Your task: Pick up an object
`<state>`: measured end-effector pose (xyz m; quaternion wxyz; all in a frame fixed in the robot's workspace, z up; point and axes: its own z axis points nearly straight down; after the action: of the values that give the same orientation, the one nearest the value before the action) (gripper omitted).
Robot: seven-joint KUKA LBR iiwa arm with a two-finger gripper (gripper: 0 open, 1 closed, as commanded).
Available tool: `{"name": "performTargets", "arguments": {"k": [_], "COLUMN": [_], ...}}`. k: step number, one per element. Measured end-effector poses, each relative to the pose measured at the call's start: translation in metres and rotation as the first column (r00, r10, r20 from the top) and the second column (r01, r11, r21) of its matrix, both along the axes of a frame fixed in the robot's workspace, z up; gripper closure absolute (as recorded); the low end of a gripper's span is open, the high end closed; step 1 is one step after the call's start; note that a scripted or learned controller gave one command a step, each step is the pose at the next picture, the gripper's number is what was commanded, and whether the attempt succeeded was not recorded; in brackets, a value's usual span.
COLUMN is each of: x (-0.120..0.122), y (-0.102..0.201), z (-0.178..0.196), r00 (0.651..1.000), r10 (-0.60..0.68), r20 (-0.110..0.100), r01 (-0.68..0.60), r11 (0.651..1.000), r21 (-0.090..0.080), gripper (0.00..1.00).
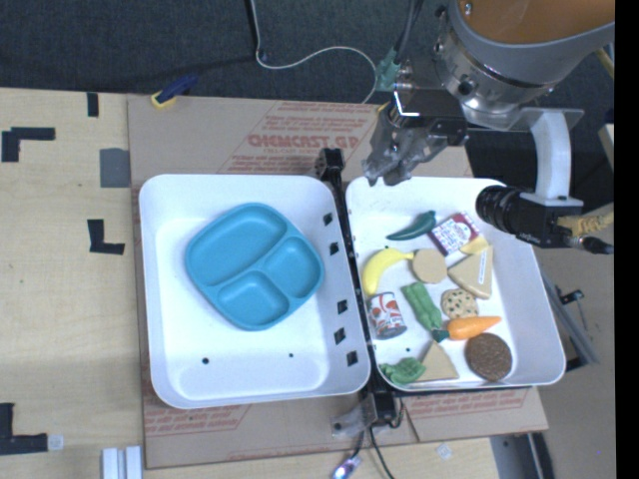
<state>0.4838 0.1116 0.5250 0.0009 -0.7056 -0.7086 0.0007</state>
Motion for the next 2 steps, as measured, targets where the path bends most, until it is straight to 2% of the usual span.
{"name": "performTargets", "arguments": {"k": [1,2], "x": [0.0,-0.001], "y": [0.032,0.09], "z": [0.01,0.009], "r00": [1.0,1.0], "r10": [0.0,0.003], "r20": [0.002,0.001], "r01": [0.0,-0.003], "r11": [1.0,1.0], "r21": [0.001,0.0], "gripper": [1.0,1.0]}}
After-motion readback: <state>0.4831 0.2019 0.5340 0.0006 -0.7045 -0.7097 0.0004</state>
